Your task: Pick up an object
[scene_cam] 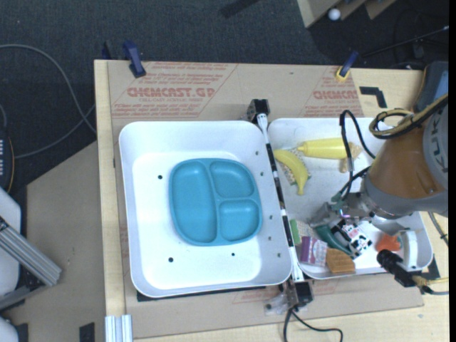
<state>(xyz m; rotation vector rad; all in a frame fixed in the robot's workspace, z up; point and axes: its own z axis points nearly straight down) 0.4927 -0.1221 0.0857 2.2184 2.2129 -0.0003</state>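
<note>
Nearest to us, along the near edge of the right shallow white bin [420, 258], we see a tan, cracker-like square piece [340, 261] beside a small purple-and-white packet [311, 249], and an orange round piece [388, 243] further right. Just beyond them the two-finger gripper [340, 228] hangs low over a clutter of small green, black and white items [347, 239]; we cannot tell how its jaws stand or whether anything sits between them. The grey arm with its orange band [402, 166] reaches in from the right. To the left, the left shallow white bin [142, 162] holds a blue three-compartment plastic plate [214, 200]. Farther back in the right bin lie a yellow toy banana [293, 167] and a yellow squeeze bottle [326, 148] lying on its side.
</note>
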